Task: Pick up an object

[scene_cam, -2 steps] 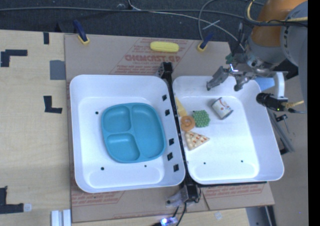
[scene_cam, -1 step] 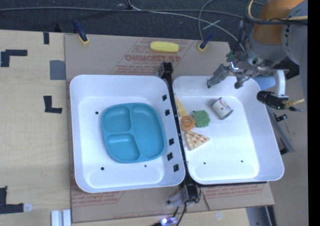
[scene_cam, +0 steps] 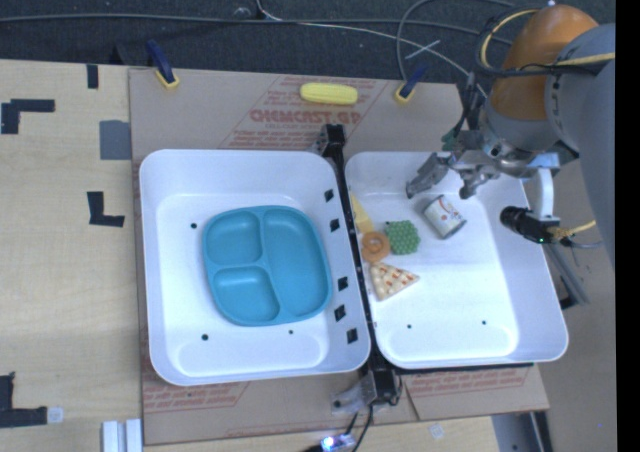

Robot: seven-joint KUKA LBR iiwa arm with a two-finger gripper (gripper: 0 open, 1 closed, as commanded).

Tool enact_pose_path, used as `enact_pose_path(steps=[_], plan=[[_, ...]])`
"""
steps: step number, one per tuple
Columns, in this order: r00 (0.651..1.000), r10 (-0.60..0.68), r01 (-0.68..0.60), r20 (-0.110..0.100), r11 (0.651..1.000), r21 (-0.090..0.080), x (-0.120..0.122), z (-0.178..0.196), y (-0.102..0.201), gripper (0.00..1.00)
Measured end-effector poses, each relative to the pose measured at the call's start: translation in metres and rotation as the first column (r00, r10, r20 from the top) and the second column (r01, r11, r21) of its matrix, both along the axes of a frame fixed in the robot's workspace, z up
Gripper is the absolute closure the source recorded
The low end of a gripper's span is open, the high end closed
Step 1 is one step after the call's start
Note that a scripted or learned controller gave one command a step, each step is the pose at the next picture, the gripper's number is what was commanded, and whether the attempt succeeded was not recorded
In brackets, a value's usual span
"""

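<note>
My gripper (scene_cam: 447,180) hangs open over the back of the right bin (scene_cam: 500,330), its two fingers spread apart with nothing between them. Just below it lies a small silver can (scene_cam: 442,217) on its side. To the can's left sit a green bumpy piece (scene_cam: 402,236), an orange ring (scene_cam: 375,245) and a waffle-patterned wedge (scene_cam: 392,281). A thin yellow strip (scene_cam: 355,212) lies against the bin's left wall.
The left bin (scene_cam: 170,240) holds a blue divided plate (scene_cam: 266,264). A yellow banana-shaped toy (scene_cam: 328,93) rests on the cardboard behind the bins. Clamps (scene_cam: 160,65) hold the cardboard's back edge. Cables loop above the arm (scene_cam: 540,70).
</note>
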State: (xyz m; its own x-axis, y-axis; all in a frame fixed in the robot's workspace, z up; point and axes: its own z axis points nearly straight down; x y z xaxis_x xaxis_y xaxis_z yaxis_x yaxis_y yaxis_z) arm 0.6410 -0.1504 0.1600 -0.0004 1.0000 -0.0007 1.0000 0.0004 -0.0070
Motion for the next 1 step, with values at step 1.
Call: enact_pose_path(steps=[1], plan=[[1.000,0.002,-0.002,-0.001,1.000,0.001,-0.0008,-0.0648,0.0044,0.00]])
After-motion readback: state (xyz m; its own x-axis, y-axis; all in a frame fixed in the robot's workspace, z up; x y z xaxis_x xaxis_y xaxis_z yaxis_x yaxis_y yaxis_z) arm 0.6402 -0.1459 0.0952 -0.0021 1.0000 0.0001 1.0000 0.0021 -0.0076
